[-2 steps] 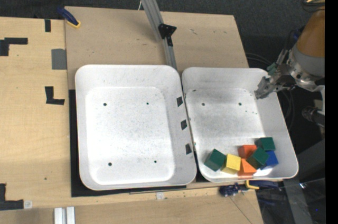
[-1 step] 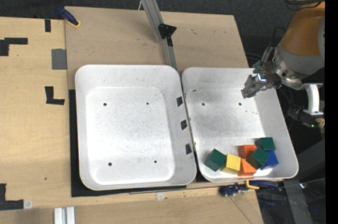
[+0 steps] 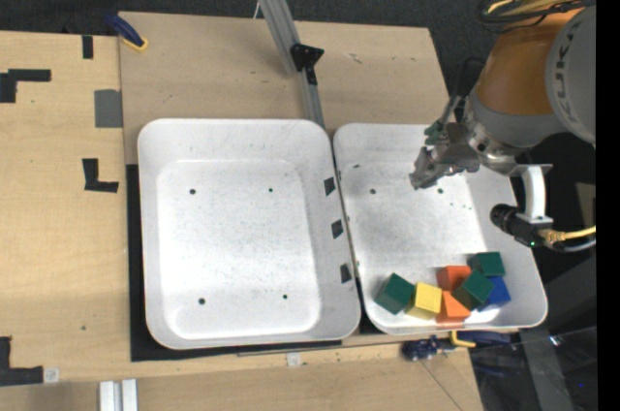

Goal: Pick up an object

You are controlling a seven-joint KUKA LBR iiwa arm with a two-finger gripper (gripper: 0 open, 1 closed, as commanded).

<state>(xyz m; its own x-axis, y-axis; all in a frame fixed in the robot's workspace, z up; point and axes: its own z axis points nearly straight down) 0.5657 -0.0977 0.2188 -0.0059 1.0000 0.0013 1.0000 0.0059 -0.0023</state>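
Two white bins sit side by side on the wooden surface (image 3: 58,138). The left bin (image 3: 155,205) is in the middle of the frame. The right bin (image 3: 387,205) has a little pile of blocks in its lower right corner.

The pincer (image 3: 426,174) hangs over the upper part of the right bin, near the bin's top edge. It holds nothing. I cannot tell how wide it is, because it looks dark and small from up here.

The blocks are well below the pincer in the frame, and a bit to the right. A green block (image 3: 394,292) lies on the left of the pile. A yellow block (image 3: 425,300) touches it. Orange blocks (image 3: 451,288), a dark green block (image 3: 485,265) and a blue block (image 3: 498,291) crowd together beside them.

I think the arm is at the reaching step. No block is picked yet. Next, the pincer needs to move toward the lower right of the frame, get over one block, and go down. The green block looks easiest, since its left side is free.
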